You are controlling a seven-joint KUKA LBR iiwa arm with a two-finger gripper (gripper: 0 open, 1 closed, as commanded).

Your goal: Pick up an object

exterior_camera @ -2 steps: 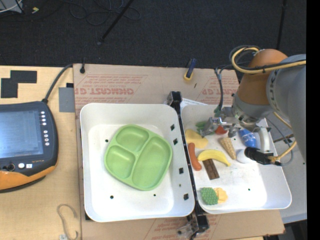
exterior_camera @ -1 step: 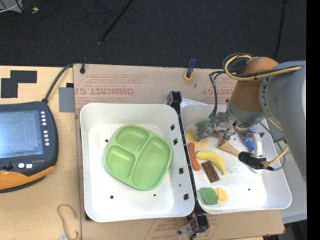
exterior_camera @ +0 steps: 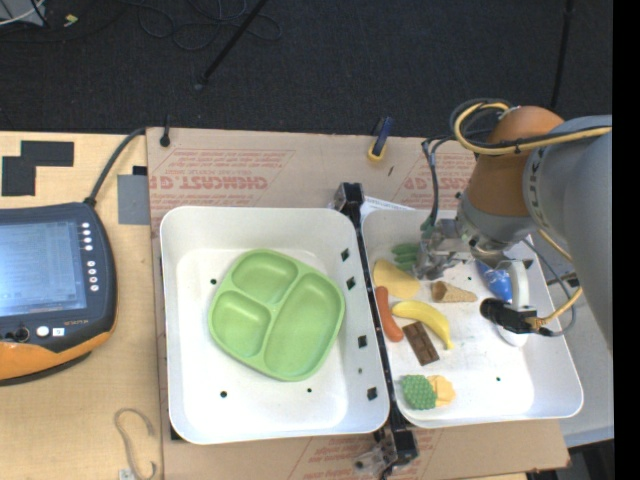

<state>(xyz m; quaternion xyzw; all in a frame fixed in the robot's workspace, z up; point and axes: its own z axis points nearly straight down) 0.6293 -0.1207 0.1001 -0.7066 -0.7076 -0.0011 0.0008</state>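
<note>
- Gripper [exterior_camera: 437, 259]: low in the far-left part of the right bin [exterior_camera: 560, 393]; whether it is open, or has hold of anything, cannot be told.
- Green item [exterior_camera: 404, 254]: just left of the gripper, near the bin's far-left wall.
- Pale yellow piece [exterior_camera: 394, 282]: just near-left of the gripper.
- Tan wedge [exterior_camera: 452, 292]: immediately near of the gripper, likely the closest pick.
- Banana [exterior_camera: 424, 320]: nearer the viewer, long axis running far-left to near-right.
- Orange carrot [exterior_camera: 386, 314] and brown bar [exterior_camera: 421, 343]: beside the banana, close to the divider [exterior_camera: 366, 298].
- Blue item [exterior_camera: 498, 284]: right of the gripper.
- Open room: bare floor at the bin's near-right.
- Left bin [exterior_camera: 190, 388]: bears a green plate [exterior_camera: 277, 313], well apart.
</note>
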